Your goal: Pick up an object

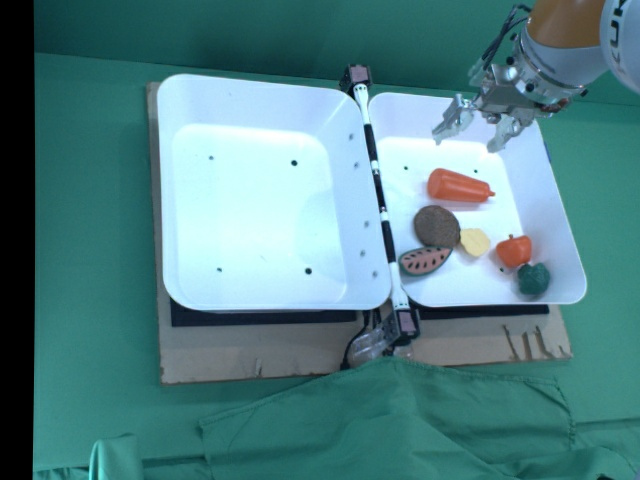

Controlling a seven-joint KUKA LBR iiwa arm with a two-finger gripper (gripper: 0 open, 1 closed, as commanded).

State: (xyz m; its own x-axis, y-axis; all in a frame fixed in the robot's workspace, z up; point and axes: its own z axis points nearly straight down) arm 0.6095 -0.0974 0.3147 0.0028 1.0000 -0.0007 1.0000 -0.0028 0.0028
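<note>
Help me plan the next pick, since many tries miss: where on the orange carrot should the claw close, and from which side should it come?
Probably across the thick middle of the carrot, coming straight down from above. It lies flat in the right bin with its long axis running left to right and clear floor on both long sides. The tip tapers at the right, so there is less to hold there. The claw hangs open just above it.

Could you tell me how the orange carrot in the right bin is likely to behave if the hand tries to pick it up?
The carrot looks like a smooth moulded toy, so probably stiff and light. Its rounded, tapered body lies on its side, so it may roll or slide if nudged. The open hand hovers above it, holding nothing.
</note>
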